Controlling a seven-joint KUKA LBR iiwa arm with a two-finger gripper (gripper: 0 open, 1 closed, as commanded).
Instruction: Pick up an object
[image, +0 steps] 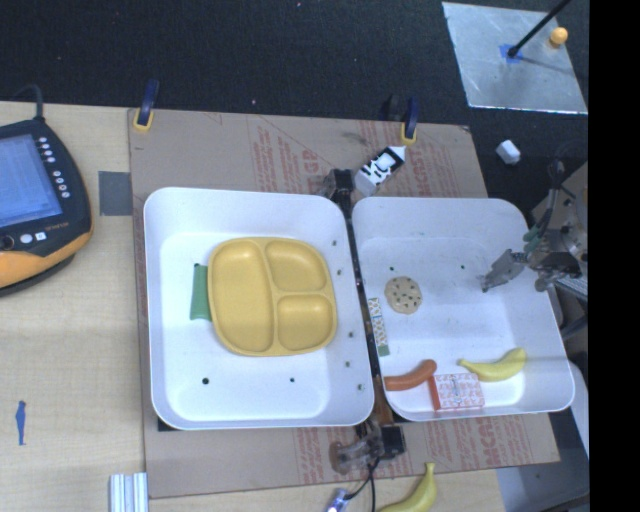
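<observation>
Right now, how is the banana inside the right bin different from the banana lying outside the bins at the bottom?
The banana in the right bin lies inside the bin, near its front edge, beside a small red and white packet. The lower banana rests on the cardboard outside both bins, by some cables. The first lies roughly level and shows whole; the second tilts steeply, with its lower end cut off by the picture's edge. Both are yellow and curved.

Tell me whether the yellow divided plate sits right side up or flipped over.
Right side up. The yellow divided plate lies flat in the left bin with its three hollow compartments facing the camera, partly covering a green item.
</observation>
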